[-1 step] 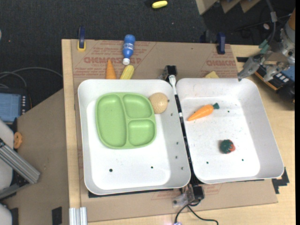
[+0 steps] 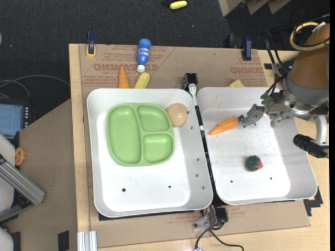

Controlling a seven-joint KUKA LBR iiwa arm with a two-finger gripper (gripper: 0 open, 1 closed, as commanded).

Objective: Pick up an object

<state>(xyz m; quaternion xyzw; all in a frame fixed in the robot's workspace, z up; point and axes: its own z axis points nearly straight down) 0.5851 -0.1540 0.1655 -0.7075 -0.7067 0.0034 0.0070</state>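
An orange toy carrot [image 2: 224, 125] lies in the right bin [image 2: 293, 187], near its left wall, with its green top pointing right. A small green and red ball [image 2: 254, 163] rests nearer the bin's front. My gripper [image 2: 264, 116] hovers over the back of the right bin, just right of the carrot's green end. Its two grey fingers [image 2: 253, 115] stand apart, open, with nothing between them. In the left bin [image 2: 152, 192] a green divided plate [image 2: 140, 133] lies flat, and a tan ball [image 2: 178, 114] sits at its back right corner.
Behind the left bin, a blue and white bottle [image 2: 143, 54], a small orange piece [image 2: 123, 78] and a yellow piece [image 2: 142, 80] lie on the cardboard. A black clamp [image 2: 189, 80] sits between the bins' back corners. The arm's grey and orange body [image 2: 311, 72] stands over the right bin's far right.
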